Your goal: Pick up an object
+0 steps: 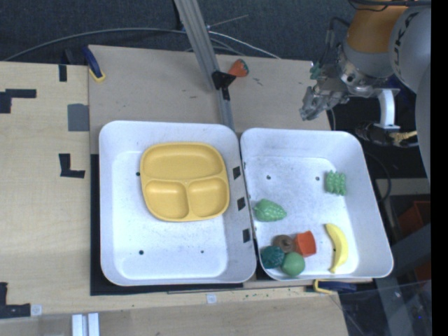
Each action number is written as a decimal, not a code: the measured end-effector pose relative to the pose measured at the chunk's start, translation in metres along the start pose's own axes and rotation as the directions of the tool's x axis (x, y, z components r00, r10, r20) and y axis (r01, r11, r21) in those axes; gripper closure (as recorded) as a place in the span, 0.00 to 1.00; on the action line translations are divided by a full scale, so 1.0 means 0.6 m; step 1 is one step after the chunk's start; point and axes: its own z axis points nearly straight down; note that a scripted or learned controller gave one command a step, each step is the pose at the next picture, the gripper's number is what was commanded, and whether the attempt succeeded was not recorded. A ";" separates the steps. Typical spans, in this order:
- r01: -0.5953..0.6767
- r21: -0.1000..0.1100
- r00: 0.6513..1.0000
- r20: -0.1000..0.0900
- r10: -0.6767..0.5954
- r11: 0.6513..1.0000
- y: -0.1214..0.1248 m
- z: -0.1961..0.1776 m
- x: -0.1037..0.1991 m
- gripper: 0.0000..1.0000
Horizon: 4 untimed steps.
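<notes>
two white bins (126,208), one yellow tray (185,180), six toys (336,246).

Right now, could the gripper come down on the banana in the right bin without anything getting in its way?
Probably yes. The banana lies by itself near the right bin's right wall, apart from the other toys, with nothing on top of it. The gripper hangs beyond the bin's far edge. The wall beside the banana may crowd one finger.

Two shallow white plastic bins sit side by side on the bench. The left bin (115,187) holds a yellow three-compartment plate (185,180). The right bin (353,159) holds a yellow toy banana (338,247), an orange-red block (306,243), a brown ring (283,242), a green ball (294,264), a dark teal lump (273,257) and two green bumpy pieces (269,210) (335,183). The two-finger gripper (311,107) hangs beyond the right bin's far edge.
</notes>
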 end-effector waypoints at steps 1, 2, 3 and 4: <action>0.003 0.007 1.000 -0.002 -0.003 1.000 -0.017 -0.007 0.091 1.00; 0.003 0.009 1.000 -0.001 -0.003 1.000 -0.027 0.020 0.176 1.00; 0.003 0.010 1.000 -0.001 -0.003 1.000 -0.043 0.042 0.262 1.00; 0.003 0.007 1.000 -0.001 -0.003 1.000 -0.035 0.050 0.343 1.00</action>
